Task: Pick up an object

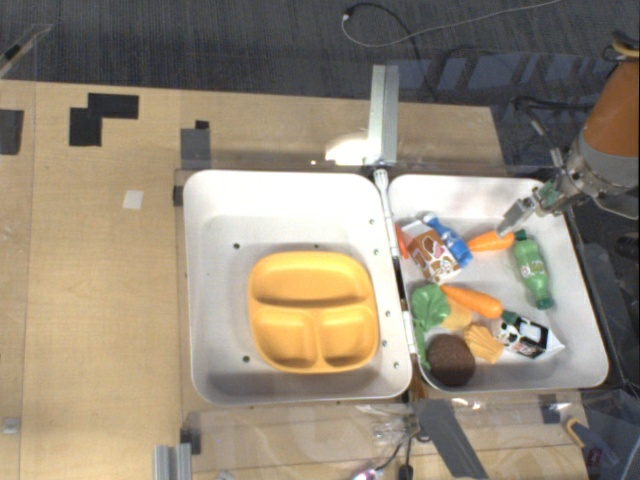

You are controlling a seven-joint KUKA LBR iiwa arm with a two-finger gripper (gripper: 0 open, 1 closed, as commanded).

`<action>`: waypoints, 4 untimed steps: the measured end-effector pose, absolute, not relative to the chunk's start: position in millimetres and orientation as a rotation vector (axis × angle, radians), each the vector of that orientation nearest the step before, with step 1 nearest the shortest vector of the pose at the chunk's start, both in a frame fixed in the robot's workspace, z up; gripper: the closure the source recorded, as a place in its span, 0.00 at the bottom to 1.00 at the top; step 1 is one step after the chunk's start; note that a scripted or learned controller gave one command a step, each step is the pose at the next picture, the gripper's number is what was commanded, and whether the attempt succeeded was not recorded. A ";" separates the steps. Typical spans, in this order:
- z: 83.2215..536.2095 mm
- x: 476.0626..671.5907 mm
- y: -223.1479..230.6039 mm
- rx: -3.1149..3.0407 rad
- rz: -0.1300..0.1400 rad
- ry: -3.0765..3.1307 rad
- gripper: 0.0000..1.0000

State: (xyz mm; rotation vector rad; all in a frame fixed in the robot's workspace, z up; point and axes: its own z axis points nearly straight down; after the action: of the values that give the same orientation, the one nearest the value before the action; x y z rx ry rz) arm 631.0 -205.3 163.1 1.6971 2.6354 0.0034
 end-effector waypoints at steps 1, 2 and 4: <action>126.3 658.5 -203.8 1.586 0.003 2.704 0.00; 139.7 649.1 -205.0 1.317 0.003 2.844 0.00; 317.2 669.5 -195.1 1.923 0.004 2.474 0.00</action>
State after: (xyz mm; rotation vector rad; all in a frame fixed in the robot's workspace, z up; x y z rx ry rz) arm 669.5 -195.1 317.2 1.9234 2.4739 0.0040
